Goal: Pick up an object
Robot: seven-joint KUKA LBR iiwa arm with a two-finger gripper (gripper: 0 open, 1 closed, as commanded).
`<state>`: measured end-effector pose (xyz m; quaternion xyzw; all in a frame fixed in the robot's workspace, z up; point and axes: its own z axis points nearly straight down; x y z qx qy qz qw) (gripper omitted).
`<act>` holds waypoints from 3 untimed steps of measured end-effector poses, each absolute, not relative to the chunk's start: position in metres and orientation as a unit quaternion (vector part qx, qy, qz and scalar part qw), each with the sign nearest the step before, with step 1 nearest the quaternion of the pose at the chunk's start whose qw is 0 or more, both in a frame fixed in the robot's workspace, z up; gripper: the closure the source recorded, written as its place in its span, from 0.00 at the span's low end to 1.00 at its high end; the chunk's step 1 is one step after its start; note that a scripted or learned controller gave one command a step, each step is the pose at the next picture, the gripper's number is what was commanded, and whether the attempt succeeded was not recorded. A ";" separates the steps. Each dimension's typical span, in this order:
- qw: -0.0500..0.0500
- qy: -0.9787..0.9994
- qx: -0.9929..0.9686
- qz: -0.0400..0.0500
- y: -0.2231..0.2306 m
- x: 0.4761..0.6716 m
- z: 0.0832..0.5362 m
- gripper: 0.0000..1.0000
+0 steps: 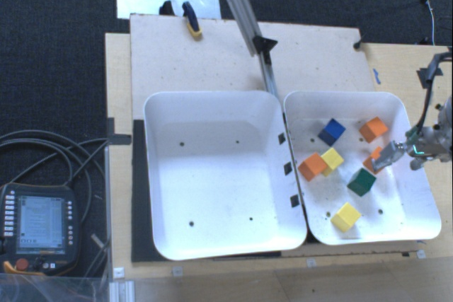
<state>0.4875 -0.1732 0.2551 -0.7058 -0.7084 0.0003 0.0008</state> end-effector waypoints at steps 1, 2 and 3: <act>-0.001 -0.708 -0.706 -0.001 -0.173 0.488 0.257 0.00; 0.002 -0.708 -0.707 0.001 -0.172 0.482 0.196 0.00; 0.001 -0.707 -0.707 0.001 -0.182 0.482 0.149 0.00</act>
